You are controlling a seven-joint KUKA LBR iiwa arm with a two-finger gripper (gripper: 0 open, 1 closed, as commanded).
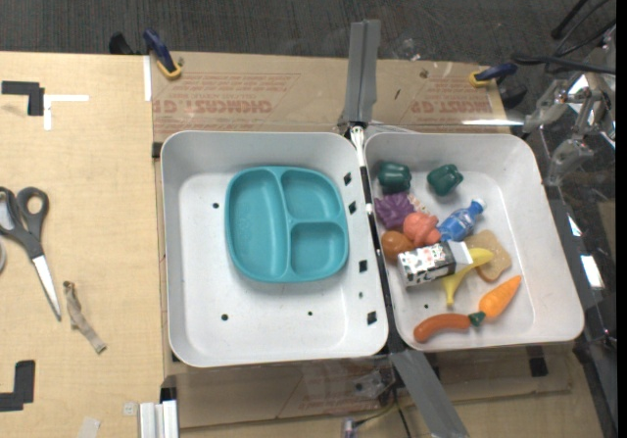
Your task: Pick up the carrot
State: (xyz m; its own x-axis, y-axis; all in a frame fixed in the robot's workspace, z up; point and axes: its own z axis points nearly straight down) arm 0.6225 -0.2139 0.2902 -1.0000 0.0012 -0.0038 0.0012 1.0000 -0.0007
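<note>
Closest to the viewer, a strip of grey tape [431, 407] lies on brown cardboard, below and to the right of the teal plate [287, 223].

Pale wooden surface [78, 181] spreads out to the left of the teal plate. The left white bin [186, 269] holds that plate, which has three compartments and lies flat near the bin's middle. The right white bin [534, 191] stands directly to the plate's right, touching the left bin along a shared edge.

Scissors [29, 240] with grey handles lie on the wood well to the plate's left.

Farther right of the plate than any other toy, the carrot [500, 297] lies tilted on the right bin's floor, its green end pointing down and left. A red pepper [443, 326] lies just below and left of it. A yellow banana [460, 274], a white box [426, 262], a blue bottle [460, 220], a pink toy [421, 227], purple grapes [392, 209] and two dark green toys [394, 174] crowd nearer the plate.

Blurred grey metal parts [578, 118] stand far right of the plate; the gripper's state cannot be told.
</note>
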